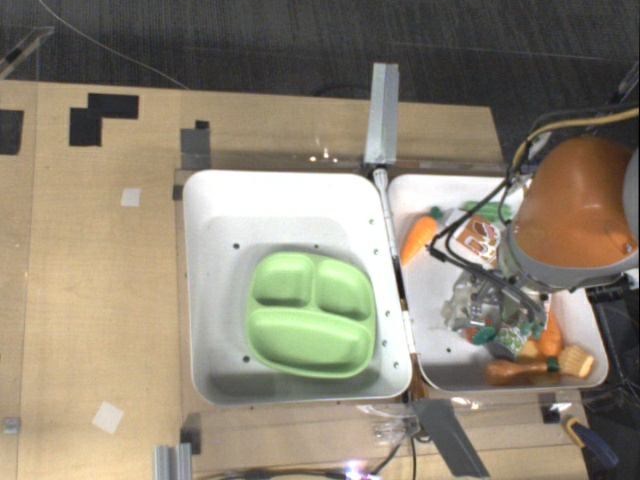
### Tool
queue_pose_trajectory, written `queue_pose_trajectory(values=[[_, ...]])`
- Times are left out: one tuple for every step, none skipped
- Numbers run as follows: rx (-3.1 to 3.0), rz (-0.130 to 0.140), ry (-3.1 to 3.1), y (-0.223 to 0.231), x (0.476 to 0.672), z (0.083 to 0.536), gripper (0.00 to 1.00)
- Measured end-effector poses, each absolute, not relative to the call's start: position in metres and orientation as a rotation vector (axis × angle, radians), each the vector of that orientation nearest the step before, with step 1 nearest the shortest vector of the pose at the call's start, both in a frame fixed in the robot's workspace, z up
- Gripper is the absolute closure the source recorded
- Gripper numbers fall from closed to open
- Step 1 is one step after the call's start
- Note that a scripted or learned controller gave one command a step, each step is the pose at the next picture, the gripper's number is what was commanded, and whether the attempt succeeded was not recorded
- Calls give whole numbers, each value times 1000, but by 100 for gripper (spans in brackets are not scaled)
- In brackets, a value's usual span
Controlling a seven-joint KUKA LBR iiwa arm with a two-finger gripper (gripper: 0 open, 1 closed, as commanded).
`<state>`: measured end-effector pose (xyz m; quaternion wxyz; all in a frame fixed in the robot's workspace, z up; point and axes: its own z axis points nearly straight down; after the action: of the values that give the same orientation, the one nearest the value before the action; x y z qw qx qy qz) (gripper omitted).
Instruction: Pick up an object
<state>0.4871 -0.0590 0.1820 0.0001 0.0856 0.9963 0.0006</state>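
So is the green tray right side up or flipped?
Right side up: the tray shows three open compartments facing the camera, lying flat in the left bin.

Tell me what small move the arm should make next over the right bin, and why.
Probably a short straight descent. The gripper hangs in the right bin above a clutter of small items, with a carrot apart to its left and a brush just below; nothing is visibly between its fingers yet.

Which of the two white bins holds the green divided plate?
The left bin; the green divided plate lies alone in it. The right bin holds the carrot and clutter.
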Motion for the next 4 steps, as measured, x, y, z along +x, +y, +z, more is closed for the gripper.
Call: queue_pose_trajectory(values=[[60,-2,3126,-95,590,235,100],[-310,-1,3122,-170,570,127,100],[-146,-4,3120,-171,640,210,100],[-438,-3,3102,-200,605,157,100]])
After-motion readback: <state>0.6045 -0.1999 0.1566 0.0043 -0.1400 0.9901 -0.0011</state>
